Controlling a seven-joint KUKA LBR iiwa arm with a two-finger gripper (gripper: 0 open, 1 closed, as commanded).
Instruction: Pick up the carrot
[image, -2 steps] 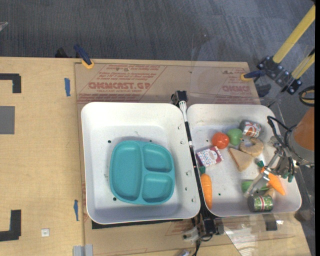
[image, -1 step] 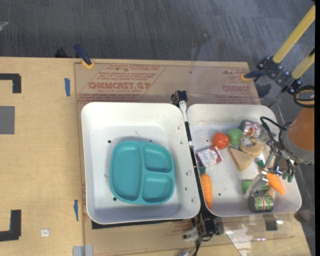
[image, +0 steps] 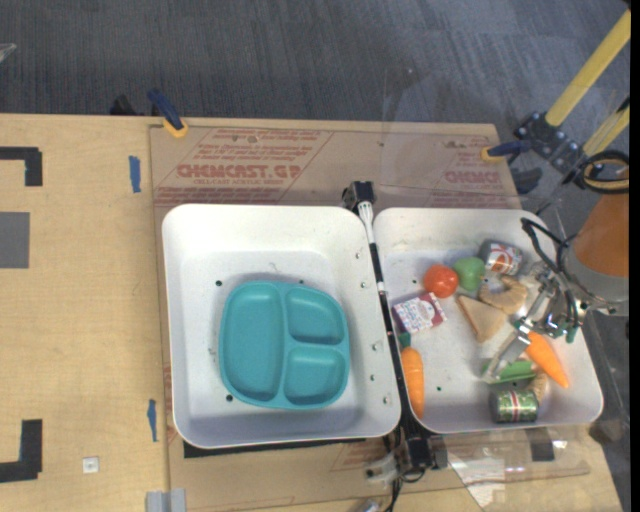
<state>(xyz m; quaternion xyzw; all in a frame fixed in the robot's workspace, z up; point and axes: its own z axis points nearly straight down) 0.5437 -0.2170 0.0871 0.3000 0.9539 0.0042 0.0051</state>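
We find our two-finger metal gripper (image: 530, 335) low over the right side of the right shallow white bin (image: 590, 405), but we cannot tell from this slanted look how it is set. An orange tapered carrot (image: 549, 360) lies touching or just under it, and we cannot say it is gripped.

A second orange carrot-like piece (image: 412, 378) lies against the bin's left wall, well apart, so we risk confusion over the target.

Clutter crowds the nearer carrot: a green-and-red labelled tin can (image: 516, 404) just below, a green object (image: 512, 371) beside it, and a tan wedge (image: 485, 317) to the left. We judge that closing here could catch a neighbour, or squeeze the tapered carrot out sideways.

The teal divided plastic plate (image: 284, 345) sits in the left bin.
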